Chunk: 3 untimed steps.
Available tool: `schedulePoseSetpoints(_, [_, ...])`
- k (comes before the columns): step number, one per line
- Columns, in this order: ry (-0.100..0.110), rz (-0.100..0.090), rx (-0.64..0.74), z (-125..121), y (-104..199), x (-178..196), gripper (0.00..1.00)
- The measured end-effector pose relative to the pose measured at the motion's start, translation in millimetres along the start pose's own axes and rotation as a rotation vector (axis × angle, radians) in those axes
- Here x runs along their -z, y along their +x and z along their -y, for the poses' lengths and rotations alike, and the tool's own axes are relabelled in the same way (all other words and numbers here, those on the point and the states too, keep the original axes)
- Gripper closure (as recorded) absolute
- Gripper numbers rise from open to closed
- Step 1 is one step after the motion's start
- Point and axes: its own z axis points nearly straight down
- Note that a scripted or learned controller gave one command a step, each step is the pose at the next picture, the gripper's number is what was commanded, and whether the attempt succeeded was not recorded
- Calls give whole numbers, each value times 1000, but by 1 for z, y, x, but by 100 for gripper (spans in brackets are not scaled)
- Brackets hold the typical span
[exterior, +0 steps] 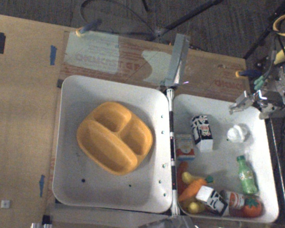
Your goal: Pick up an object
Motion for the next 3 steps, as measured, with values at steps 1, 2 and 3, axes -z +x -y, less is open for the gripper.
schedulePoseSetpoints(1, [-31, 5, -19, -28, 12, -121, 0])
schedulePoseSetpoints(2, [-3, 0, 229, -5, -42, -149, 0])
schedulePoseSetpoints(3, [-7, -12, 209, 34, -50, -148, 0])
